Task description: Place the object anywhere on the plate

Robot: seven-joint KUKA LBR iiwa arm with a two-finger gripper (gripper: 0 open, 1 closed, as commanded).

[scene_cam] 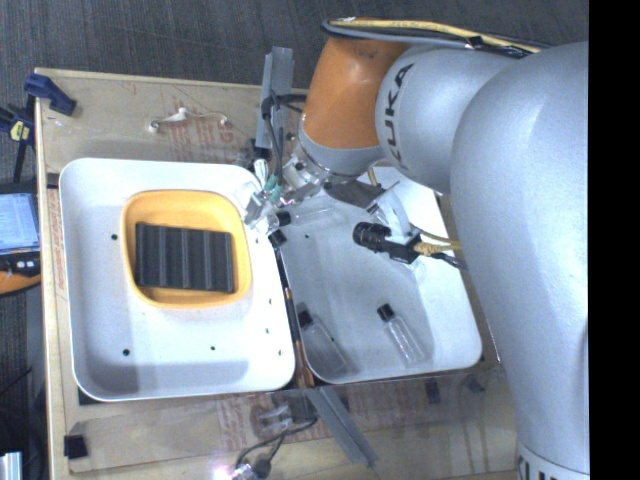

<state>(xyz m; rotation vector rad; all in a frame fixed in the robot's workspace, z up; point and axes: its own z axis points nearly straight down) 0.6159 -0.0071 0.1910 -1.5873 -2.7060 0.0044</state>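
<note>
Where the orange-banded wrist ends, the gripper [268, 200] sits low over the seam between the two bins, at the far-left corner of the right bin [455, 353] and just beside the far-right rim of the left bin [85, 268]. Its tip is a small tangle of metal and a green-tinted part, and whether it is spread or closed on something cannot be made out; nothing can be seen between the tips.

Left of the gripper, near but apart from it, lies the yellow plate [185, 208], a rounded square in the left bin. A dark ribbed object [186, 257] rests flat in the plate's middle, inside its raised yellow rim.

In the right bin, toward the near side, two clear bottles with black caps lie on their sides: one [320, 340] near the bin's left wall, the other [400, 334] further right. They are well apart from the gripper.

The grey arm [500, 198] fills the right side, and a black connector with a cable [385, 240] juts from it over the right bin.
</note>
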